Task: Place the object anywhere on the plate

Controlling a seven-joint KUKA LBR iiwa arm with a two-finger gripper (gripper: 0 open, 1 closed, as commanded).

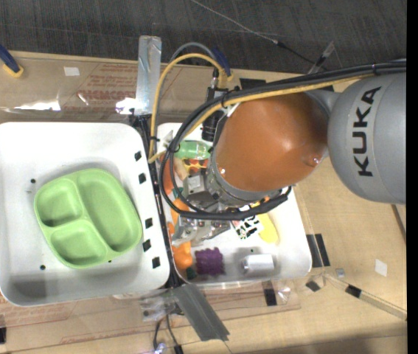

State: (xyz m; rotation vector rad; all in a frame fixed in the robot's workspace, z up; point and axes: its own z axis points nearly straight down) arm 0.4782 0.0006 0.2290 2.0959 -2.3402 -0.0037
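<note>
A light green plate [87,216] with three compartments lies in the left bin [17,146]. My gripper [194,227] reaches down into the left part of the right bin [293,249], under the arm's orange band and wrist. Small objects lie around it there: an orange piece [183,257], a purple bunch like grapes [209,260], a white block [259,263], a yellow piece [267,231] and a green item [192,150] at the bin's far end. The wrist hides much of the bin's contents.
The arm's large grey link [367,139] and orange band [267,142] overhang the right bin. Cables [194,57] loop above the bins' far edge. The bins' shared wall [153,198] separates the plate from the objects.
</note>
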